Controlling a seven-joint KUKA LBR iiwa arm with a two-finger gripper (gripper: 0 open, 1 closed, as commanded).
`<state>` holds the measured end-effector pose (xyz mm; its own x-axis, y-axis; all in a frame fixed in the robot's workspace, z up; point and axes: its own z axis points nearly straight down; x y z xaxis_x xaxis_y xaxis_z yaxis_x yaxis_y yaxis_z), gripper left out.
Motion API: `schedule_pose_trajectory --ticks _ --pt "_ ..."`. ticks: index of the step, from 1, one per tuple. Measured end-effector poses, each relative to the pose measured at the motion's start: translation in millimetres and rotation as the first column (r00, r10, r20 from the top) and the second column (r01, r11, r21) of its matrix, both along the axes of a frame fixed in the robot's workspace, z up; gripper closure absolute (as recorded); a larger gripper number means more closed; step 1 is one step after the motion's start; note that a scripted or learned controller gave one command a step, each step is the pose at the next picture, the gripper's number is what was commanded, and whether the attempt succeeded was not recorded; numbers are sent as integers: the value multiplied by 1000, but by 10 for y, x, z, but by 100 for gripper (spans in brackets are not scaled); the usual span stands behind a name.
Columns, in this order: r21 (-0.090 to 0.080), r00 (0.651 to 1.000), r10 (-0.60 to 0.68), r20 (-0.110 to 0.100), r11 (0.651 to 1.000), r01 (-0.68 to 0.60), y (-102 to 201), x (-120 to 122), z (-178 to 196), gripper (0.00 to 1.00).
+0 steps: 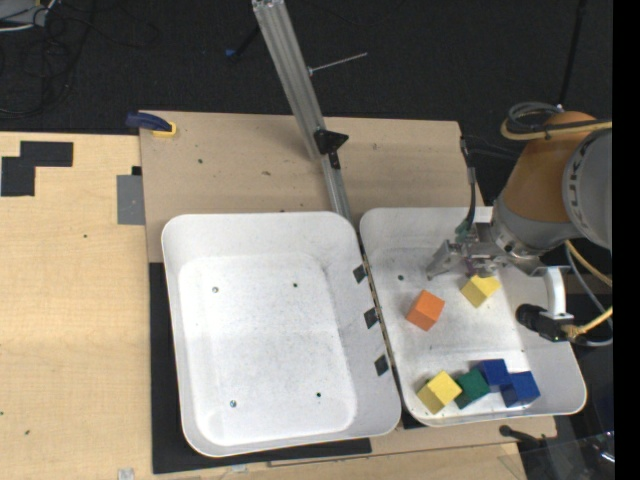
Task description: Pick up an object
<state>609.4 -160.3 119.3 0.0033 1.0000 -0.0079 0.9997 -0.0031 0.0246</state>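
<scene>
Fingers: two thin metal fingers [447, 259] spread apart, the tips pointing down and to the left over the right bin floor; nothing sits between them.
Gripper: gripper [462, 260] low over the upper middle of the right bin [400, 230], just left of and above the pale yellow cube.
Pale yellow cube: pale yellow cube [480, 290] on the bin floor, just beside the gripper body, outside the fingers; contact cannot be judged from this angle.
Orange cube: orange cube [425, 309] on the right bin floor, below and left of the fingertips, apart from them and near the pale yellow cube.
Cluster at front of right bin: yellow cube [438, 391], green cube [470, 385], and two blue cubes [494, 372] [519, 389], packed close together in a row along the near rim.
Arm: grey arm [595, 193] with orange band [548, 173] entering from the right, bent down toward the right bin; cables loop near the wrist.
Left bin: left bin [190, 240] white, side by side with the right bin, the two rims meeting at the middle where black clips show.
Bench: wooden bench [230, 163] under both bins, with an aluminium rail [295, 73] leaning across its far side.
</scene>
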Motion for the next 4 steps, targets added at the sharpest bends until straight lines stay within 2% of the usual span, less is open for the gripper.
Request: schedule_pose_trajectory --ticks 1,2,4 --pt "-1 1000 -6 -1 1000 6 -19 -5 79 100" --pt "8 1000 6 -22 1000 -6 27 -63 666 100" --pt "7 1000 5 -21 1000 -5 57 -52 1771 100"
